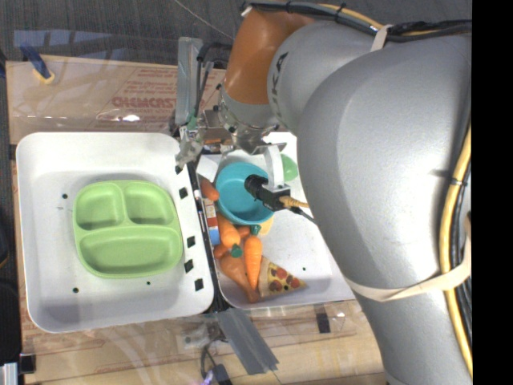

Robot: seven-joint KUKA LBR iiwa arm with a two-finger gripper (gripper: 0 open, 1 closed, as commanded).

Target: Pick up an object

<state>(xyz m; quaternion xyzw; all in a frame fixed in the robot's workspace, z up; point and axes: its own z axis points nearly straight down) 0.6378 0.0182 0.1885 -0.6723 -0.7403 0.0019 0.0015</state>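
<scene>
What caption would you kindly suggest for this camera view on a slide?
KUKA arm reaching over the right bin of toy food; green divided plate in the left bin.

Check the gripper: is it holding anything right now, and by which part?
Cannot tell. The gripper sits at the top edge of the right bin, above the blue cup and carrots; nothing is visibly held.

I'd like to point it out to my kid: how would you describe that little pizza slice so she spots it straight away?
Find the right-hand white bin, the one crowded with toys under the big grey arm. Go to its near end, past the blue cup and the carrots. The pizza slice lies flat there, beside the carrots: the one flat yellow wedge, dotted with dark red rounds.
</scene>
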